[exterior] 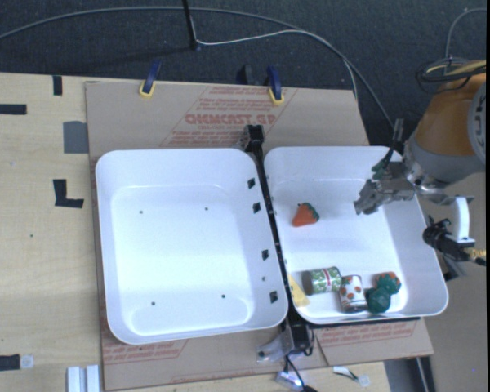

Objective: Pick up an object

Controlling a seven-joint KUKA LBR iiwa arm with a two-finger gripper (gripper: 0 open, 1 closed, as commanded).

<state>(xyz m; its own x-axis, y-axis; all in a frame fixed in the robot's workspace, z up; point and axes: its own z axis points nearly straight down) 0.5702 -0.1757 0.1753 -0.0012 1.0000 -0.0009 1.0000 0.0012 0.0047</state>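
Observation:
The right bin [335, 162] holds a small red strawberry-like toy [305, 215] near its middle left. Along the bin's front lie a green and silver can [322, 281], a red and white can [352, 293], and a dark green and red toy [382, 292]. My gripper [371, 199] hangs over the right bin's far right part, well right of the red toy and apart from it. Nothing shows between its fingers.
The left bin [180, 243] sits beside the right one, joined by a black clamp strip [265, 235]. Both rest on a cardboard sheet [220, 117] held by blue and yellow clips. A cable [310, 35] runs across the dark floor behind.

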